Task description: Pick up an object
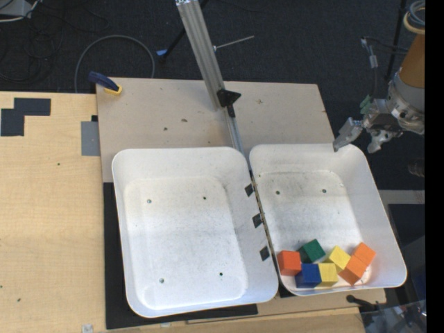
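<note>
Well apart from the jaws (361, 136), which spread wide on nothing, the blocks (326, 263) crowd the right bin (305, 179).

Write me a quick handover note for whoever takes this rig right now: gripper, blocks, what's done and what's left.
Gripper: raised beyond the far right corner of the right bin, holding nothing; fingers spread.
Blocks: all clustered in the right bin's near corner: two orange, green, blue, two yellow.
Left bin: beside it.
Done: no pick yet.
Left: descend onto a block, grasp it, lift it.
</note>
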`<state>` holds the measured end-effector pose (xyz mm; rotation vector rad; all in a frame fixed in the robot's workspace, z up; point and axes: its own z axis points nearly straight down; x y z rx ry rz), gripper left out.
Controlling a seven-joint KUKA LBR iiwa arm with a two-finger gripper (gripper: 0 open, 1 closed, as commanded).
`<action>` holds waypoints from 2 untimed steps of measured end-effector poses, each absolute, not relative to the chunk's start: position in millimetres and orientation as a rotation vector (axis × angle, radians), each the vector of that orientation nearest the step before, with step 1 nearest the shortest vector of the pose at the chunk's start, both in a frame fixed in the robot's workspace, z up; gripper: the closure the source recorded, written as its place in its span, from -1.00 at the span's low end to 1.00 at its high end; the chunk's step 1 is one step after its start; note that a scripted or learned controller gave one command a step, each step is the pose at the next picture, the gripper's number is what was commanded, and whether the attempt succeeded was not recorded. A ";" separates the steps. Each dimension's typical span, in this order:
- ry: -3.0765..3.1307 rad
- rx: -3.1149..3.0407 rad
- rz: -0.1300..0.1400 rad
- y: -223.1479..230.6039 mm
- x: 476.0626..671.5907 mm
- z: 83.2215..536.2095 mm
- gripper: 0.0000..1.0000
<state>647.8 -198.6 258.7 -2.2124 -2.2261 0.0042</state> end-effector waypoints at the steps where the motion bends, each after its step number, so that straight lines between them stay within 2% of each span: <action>1: -2.226 -2.211 0.000 -92.0 661.1 248.5 -1.00; 2: -2.210 -2.219 0.013 -154.6 613.6 124.9 -1.00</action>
